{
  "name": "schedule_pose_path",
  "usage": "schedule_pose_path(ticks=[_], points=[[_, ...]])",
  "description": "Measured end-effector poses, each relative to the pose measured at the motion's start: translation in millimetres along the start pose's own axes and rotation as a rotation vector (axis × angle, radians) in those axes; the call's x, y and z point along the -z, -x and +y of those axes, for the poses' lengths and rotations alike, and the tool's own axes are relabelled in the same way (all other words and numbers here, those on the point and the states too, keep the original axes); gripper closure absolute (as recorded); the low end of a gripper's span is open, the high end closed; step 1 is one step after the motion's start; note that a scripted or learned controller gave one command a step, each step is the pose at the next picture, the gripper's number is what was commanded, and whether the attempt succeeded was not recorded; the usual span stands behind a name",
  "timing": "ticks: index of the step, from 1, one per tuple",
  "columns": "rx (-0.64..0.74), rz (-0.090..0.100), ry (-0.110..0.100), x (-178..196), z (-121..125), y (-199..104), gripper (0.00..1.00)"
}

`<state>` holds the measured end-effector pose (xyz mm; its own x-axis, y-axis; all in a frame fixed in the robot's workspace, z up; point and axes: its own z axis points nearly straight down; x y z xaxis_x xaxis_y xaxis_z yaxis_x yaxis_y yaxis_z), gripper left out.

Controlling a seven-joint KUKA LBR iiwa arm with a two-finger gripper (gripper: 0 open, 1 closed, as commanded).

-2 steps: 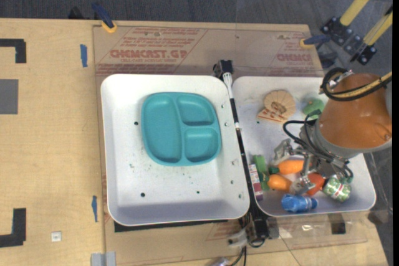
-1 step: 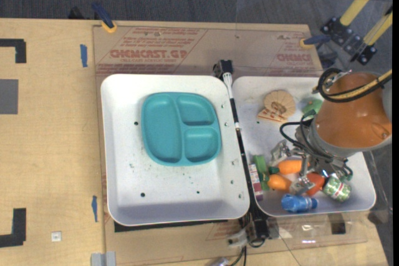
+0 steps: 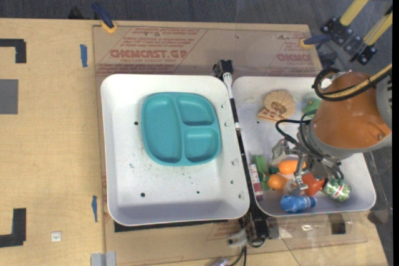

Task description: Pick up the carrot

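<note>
My gripper (image 3: 298, 166) hangs over the carrot (image 3: 274, 182) at the right bin's (image 3: 368, 196) six o'clock; grasp unconfirmed, nothing lifted, finger spread unreadable.

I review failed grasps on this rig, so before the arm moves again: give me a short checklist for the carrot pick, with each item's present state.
1. Hand is over the right bin: ok.
2. Hand is above the toy pile, near an orange piece: ok.
3. That orange piece is the carrot: cannot tell; another orange piece lies beside it.
4. Something is gripped by the hand: cannot tell.
5. Neighbours crowd the target: not ok; blue toy and green can lie close.
6. Teal tray in left bin is out of the way: ok.
</note>
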<state>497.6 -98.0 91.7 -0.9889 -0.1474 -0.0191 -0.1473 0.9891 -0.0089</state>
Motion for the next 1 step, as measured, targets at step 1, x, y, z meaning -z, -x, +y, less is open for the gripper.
schedule_pose_path(ticks=[1], points=[[-0.175,-0.003,-0.001,0.1,-2.3,-5.7,0.00]])
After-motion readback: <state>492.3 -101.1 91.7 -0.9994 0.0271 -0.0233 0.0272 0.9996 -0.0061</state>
